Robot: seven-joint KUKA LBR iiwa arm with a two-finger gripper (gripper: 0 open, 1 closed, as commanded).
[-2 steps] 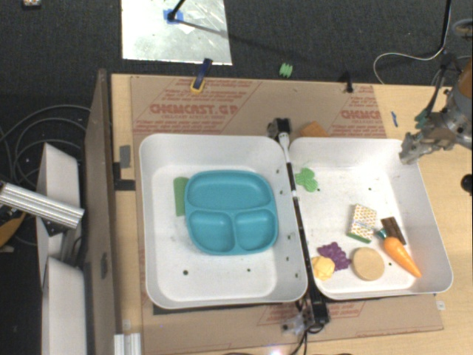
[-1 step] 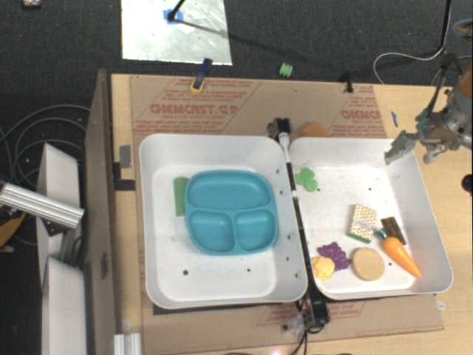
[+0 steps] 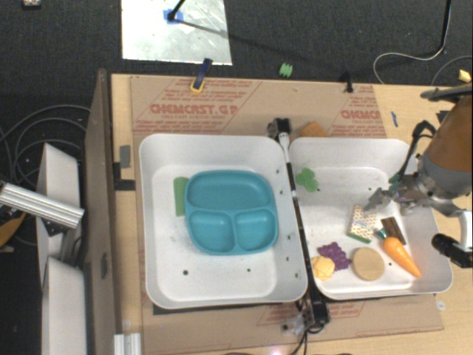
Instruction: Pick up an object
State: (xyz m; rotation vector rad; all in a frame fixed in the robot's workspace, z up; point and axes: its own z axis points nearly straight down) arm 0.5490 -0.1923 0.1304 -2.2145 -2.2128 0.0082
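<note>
Camera view: patterned block [image 3: 361, 224] lies mid right bin [image 3: 347, 154], near the front-edge toys. Looks light, stiff, small; best pinched across its narrow sides. Gripper [image 3: 390, 196] hovers just above its back corner, arm slanting in from the right edge. Can't tell its grip state.

A robotics lab: a cardboard-topped desk [image 3: 259, 98] carries two white bins [image 3: 222, 294], one holding a blue divided plate [image 3: 230, 211], the other toy food. Loose cables [image 3: 33, 135] trail across dark carpet [image 3: 52, 50], and a grey-and-orange robot arm [image 3: 451, 150] reaches in.
</note>
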